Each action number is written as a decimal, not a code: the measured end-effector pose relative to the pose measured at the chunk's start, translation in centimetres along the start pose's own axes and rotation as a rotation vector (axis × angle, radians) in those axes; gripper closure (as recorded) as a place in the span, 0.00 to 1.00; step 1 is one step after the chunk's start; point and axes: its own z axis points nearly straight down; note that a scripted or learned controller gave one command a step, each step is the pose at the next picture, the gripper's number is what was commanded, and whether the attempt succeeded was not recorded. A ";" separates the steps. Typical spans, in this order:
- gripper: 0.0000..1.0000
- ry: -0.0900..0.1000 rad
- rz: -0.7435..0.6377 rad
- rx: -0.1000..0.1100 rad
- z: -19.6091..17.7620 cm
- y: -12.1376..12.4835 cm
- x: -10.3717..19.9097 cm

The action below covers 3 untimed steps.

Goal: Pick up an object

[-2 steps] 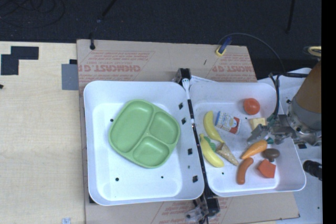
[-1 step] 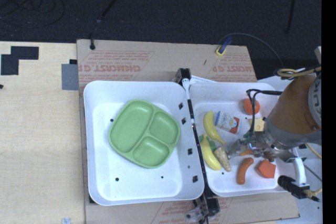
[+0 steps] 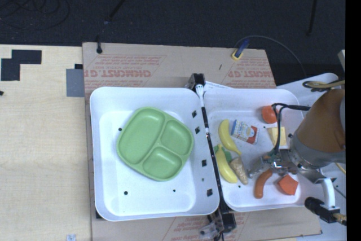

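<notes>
The end effector (image 3: 274,164) hangs low in the right bin (image 3: 248,100) beside the sausage (image 3: 262,183); whether it is gripping anything, I cannot tell.

I see the pale wooden tabletop (image 3: 39,138) carrying a cardboard sheet (image 3: 169,68); on the sheet, the left bin (image 3: 104,200) and the right bin (image 3: 237,97) sit touching.

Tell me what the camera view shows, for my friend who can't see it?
A robot arm reaches from the right, its tool low over the right bin of toy food: bananas, a sausage, orange pieces and a small carton. The left bin holds a green divided plate.
</notes>
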 end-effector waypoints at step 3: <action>0.00 -0.002 0.000 0.001 0.1 8.8 -2.0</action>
